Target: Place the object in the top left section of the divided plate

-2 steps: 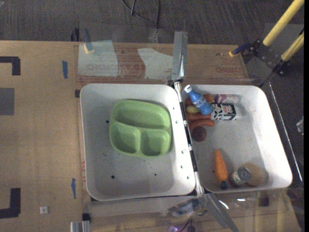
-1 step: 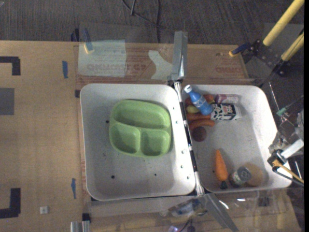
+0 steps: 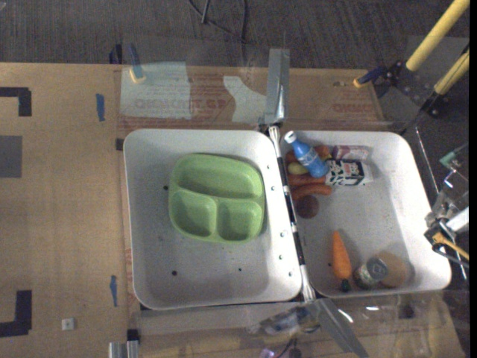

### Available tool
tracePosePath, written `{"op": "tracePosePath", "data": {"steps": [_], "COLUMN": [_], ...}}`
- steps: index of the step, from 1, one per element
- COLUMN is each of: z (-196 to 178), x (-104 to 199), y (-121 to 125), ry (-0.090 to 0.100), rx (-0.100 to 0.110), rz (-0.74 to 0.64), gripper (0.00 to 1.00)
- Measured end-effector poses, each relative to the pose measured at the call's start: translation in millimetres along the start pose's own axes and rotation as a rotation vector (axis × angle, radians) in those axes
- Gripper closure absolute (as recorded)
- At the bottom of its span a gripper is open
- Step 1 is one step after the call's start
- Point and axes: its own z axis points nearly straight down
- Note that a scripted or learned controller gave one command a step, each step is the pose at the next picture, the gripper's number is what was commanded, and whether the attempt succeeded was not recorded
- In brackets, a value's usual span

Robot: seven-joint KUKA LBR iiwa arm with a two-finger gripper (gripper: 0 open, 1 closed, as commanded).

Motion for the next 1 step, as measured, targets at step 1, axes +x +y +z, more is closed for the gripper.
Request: {"op": "tracePosePath", "data": {"steps": [1], "z": [98.0], "x": [2.7], "y": [-4.7], "ry": [-0.001], "rx": [0.004], "rz": [0.157], "gripper": [1.00]}}
